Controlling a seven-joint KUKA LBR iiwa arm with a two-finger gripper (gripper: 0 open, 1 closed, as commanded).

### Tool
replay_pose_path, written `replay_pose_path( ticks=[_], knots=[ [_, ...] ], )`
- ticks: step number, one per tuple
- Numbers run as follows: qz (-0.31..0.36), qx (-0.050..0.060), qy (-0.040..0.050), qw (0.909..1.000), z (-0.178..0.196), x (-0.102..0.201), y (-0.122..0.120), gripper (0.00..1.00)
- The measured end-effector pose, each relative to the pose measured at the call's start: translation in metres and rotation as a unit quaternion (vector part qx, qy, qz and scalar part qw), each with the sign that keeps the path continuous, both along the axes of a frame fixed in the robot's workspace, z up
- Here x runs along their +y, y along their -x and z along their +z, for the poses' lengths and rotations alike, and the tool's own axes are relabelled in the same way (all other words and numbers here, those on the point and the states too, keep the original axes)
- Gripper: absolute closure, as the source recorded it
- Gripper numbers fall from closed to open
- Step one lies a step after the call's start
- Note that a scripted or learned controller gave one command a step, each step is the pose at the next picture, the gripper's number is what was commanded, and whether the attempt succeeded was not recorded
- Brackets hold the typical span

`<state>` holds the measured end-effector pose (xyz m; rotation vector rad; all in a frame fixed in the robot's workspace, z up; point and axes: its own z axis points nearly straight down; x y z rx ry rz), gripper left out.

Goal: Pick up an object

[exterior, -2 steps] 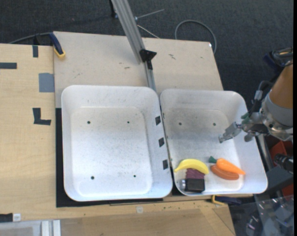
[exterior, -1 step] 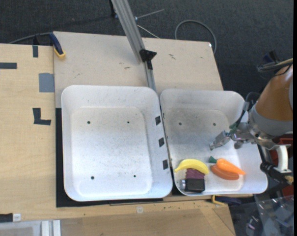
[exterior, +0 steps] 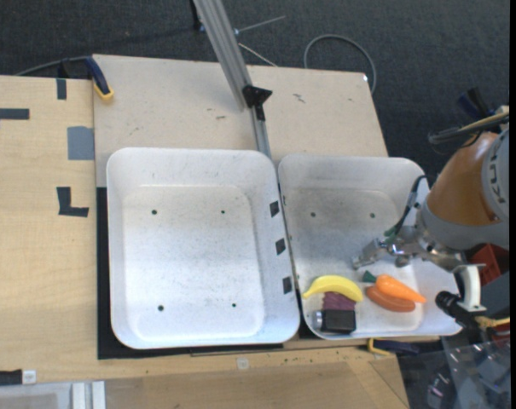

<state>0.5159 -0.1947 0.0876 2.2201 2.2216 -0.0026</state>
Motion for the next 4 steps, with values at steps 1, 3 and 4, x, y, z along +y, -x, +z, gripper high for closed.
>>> replay_pose_path(
  ticks=[1, 3, 4],
  knots=[
    [0.0, 0.0, -0.0007, 1.0, 0.012, 0.001, 0.0, 1.0],
    [0.0, -0.002, -0.0001, 1.0, 0.113, -0.01, 0.009, 1.0],
    [0.0, -0.001, -0.0004, 1.0, 0.136, -0.01, 0.008, 1.0]
  ],
)
